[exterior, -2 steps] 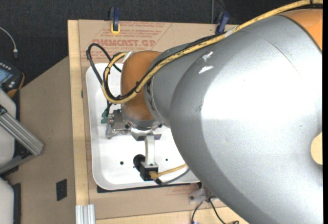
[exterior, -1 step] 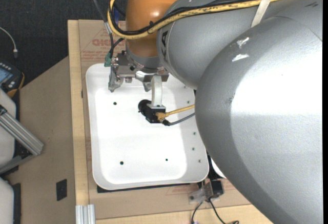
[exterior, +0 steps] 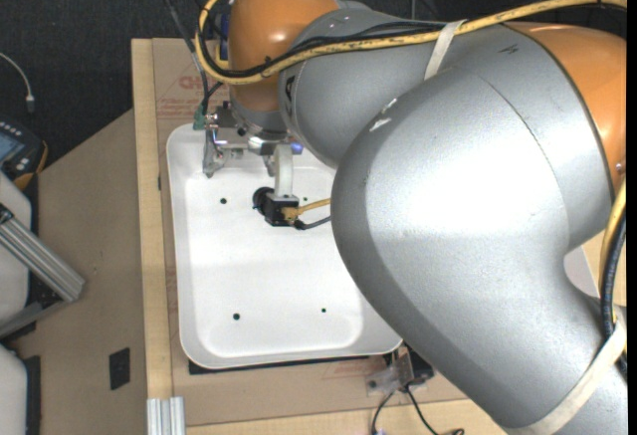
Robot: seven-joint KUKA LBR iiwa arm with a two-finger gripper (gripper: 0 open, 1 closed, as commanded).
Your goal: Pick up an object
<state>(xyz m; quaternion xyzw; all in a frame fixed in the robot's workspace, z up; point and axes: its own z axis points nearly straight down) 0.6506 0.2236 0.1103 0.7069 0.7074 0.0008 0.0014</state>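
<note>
Camera view has the tool (exterior: 242, 160), fingers spread apart, low over the white bin's (exterior: 261, 328) far end.

Glossy grey over the arm (exterior: 468, 224), with an orange band (exterior: 269, 25) above the wrist and bare silver metal at the gripper (exterior: 244, 156). Plain white across the bin (exterior: 269, 333), marked by a few small black dots (exterior: 236, 316) on its bottom. Pale tan for the bench (exterior: 149, 224), with faint red print (exterior: 184, 85) near its far edge, and dark speckled grey for the carpet (exterior: 80, 5) beyond.
</note>
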